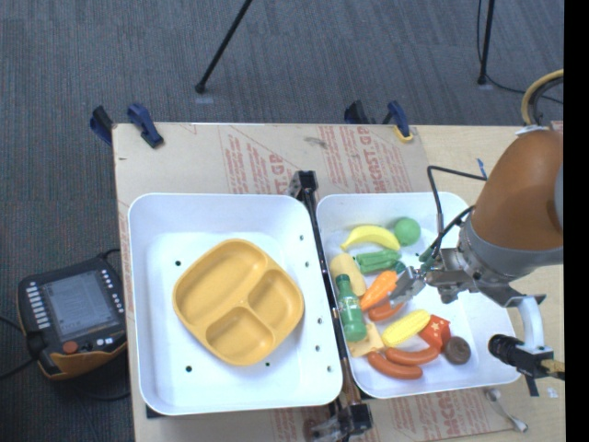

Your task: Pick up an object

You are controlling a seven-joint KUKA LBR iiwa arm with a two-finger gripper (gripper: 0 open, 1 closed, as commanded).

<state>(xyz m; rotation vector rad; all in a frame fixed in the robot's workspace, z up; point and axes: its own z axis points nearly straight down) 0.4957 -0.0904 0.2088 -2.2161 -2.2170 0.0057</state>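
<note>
Seen from the fixed overhead camera, two shallow white bins are set side by side on a board-topped bench (248, 155). The left bin (152, 247) holds a single yellow divided plate (238, 300), lying flat near the middle with its three compartments bare. The right bin (479, 366) is filled with toy food. A yellow banana (370, 238) is placed toward the far side, with a green ball (407, 230) just beside it to the right and a green pepper (375, 261) directly below it. A pale yellow piece (346, 270) lies against the left part of the bin, and a green bottle (350, 309) is laid lengthwise just below it. An orange carrot (378, 290) is tilted across the middle, with a yellow corn cob (406, 327) nearer the front. A red pepper (434, 331) and a brown round piece (456, 349) are found to the right of the corn cob, and a red-orange sausage (394, 365) lies along the front edge. The arm (520, 210) is reached in from the right over this bin, and the gripper (405, 284) is lowered among the food, just beside the carrot's upper end. Whether anything is gripped cannot be told, as the tool is seen too small and dark against the toys. A grey handheld controller (69, 313) is left on the floor left of the bench.
</note>
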